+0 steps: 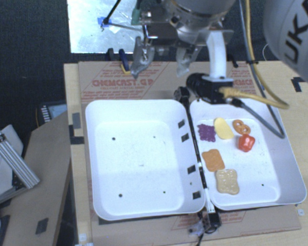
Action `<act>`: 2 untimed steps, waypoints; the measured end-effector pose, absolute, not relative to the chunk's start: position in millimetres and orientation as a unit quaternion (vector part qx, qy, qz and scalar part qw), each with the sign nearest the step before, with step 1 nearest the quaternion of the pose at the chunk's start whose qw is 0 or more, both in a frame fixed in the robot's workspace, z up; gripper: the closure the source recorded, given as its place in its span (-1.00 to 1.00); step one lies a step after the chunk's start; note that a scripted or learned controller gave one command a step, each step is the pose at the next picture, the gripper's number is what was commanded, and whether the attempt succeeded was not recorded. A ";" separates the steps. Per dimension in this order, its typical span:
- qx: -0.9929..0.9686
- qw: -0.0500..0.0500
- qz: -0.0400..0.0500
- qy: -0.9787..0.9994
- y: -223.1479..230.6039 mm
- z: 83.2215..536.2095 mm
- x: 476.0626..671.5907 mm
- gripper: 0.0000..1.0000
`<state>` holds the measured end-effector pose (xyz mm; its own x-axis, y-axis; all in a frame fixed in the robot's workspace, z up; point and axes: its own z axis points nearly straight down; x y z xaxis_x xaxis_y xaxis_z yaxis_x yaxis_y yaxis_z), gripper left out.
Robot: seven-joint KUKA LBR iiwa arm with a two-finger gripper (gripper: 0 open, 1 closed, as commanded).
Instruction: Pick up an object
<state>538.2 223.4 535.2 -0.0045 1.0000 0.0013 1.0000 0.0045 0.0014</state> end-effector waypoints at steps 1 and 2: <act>0.706 0.000 0.001 0.709 223.4 535.2 538.2 -1.00; 0.706 0.000 0.001 0.709 223.4 535.2 538.2 -1.00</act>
